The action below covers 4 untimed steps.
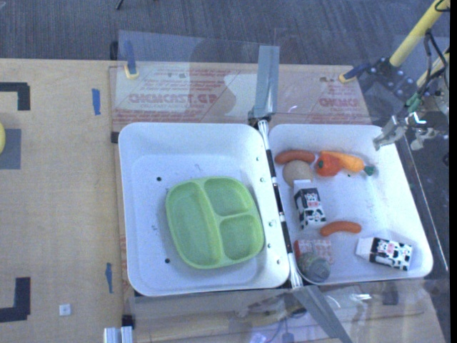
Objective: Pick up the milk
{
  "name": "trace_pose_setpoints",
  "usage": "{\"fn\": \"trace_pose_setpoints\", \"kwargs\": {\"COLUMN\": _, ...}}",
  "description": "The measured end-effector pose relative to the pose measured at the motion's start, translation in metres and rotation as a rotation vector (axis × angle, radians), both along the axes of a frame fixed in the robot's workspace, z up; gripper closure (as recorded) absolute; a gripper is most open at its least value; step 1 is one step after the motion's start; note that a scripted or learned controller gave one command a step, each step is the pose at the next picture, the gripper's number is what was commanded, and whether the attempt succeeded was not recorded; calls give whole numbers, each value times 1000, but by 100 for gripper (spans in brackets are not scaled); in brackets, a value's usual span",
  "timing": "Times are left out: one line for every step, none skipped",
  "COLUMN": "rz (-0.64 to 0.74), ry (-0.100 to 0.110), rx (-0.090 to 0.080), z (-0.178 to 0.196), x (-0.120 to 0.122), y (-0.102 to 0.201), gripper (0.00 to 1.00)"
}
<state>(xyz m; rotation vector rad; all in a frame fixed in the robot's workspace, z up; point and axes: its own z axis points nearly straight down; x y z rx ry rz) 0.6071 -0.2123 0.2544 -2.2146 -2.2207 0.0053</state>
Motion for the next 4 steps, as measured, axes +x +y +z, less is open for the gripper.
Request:
{"fn": "trace_pose_setpoints", "kwargs": {"rz": 13, "ry": 0, "rx": -1, "z": -113, "x": -36, "y": 117, "gripper": 0}}
{"fn": "trace_pose_setpoints", "kwargs": {"rz": 170, "ry": 3, "rx": 1, "z": -73, "x": -87, "y": 215, "gripper": 0}}
{"fn": "trace_pose_setpoints", "kwargs": {"rz": 234, "ry": 3, "rx": 1, "z": -73, "x": -88, "y": 182, "gripper": 0}}
{"fn": "trace_pose_setpoints", "kwargs": {"rz": 233, "ry": 7, "rx": 1, "z": -67, "x": -87, "y": 182, "gripper": 100}}
